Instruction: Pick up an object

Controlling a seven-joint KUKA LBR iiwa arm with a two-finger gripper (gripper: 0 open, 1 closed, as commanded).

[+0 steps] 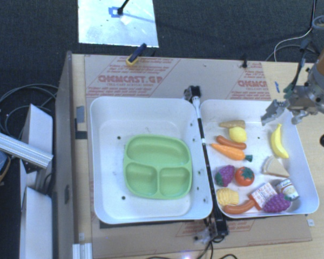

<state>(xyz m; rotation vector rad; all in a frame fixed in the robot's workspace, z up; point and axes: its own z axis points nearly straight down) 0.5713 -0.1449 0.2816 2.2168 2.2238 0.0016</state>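
Well off to the gripper's left, the green divided plate [157,166] lay alone in the left bin [110,117], apparently a drop-off spot, while the toy food was heaped in the right bin [308,190] within the arm's reach. Closest below and left of the gripper [285,112] lay the banana [278,141], with the lemon [237,134] and carrot [229,152] further left. The gripper hung over the bin's far right corner, fingers spread fairly wide, holding and touching nothing.
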